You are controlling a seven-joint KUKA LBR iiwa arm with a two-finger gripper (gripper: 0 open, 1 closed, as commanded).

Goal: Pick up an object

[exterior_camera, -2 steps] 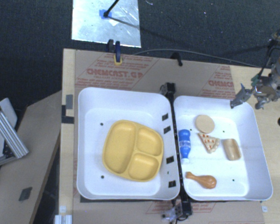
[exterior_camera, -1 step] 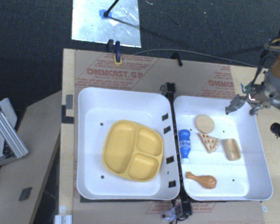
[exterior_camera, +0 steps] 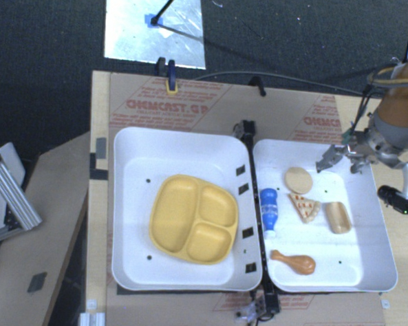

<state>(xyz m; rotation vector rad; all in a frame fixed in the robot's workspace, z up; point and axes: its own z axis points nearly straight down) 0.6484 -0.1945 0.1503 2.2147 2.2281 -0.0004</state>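
Nearest me in the picture, at the six o'clock end of the right bin (exterior_camera: 376, 273), lies a toy drumstick (exterior_camera: 296, 262), flat on the floor with its thin end toward the divider. Just beyond it, hard against the divider at nine o'clock, a blue bottle (exterior_camera: 268, 209) lies on its side. In the middle of the bin sit a pizza wedge (exterior_camera: 304, 208) and, just beside it at three o'clock, a tan bread-like piece (exterior_camera: 338, 217); a round tan cookie (exterior_camera: 299, 180) rests a little farther on. All five lie loose and apart enough, I judge, for me to come down between them. The left bin (exterior_camera: 130, 189) carries a yellow divided tray (exterior_camera: 194, 220) — no part of my job, I think.

Farthest back, at the one o'clock corner of the right bin, my claw (exterior_camera: 342, 159) hangs over the rim, nothing between its fingers — whether they are spread or closed I cannot tell. The cookie is nearest.
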